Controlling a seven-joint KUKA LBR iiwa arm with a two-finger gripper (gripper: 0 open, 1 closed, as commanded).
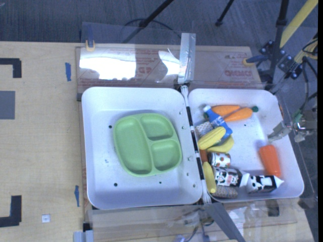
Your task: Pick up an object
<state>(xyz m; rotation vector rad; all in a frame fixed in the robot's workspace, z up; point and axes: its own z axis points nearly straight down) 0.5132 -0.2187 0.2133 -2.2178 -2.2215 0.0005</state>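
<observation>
It looked like a robotics lab — two white bins sat on a taped plywood bench; tripod legs stood on grey carpet behind.

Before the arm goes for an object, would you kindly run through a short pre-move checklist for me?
1. Objects available in the right bin: ok, carrots, corn and cartons lie there.
2. An isolated target: ok, the orange carrot lies apart from the pile.
3. Gripper above the right bin: ok, at its right edge.
4. Gripper carrying nothing: cannot tell.
5. Left pile separable: not ok, corn and blue bottle touch.
6. Green tray out of the way: ok, in the left bin.
</observation>
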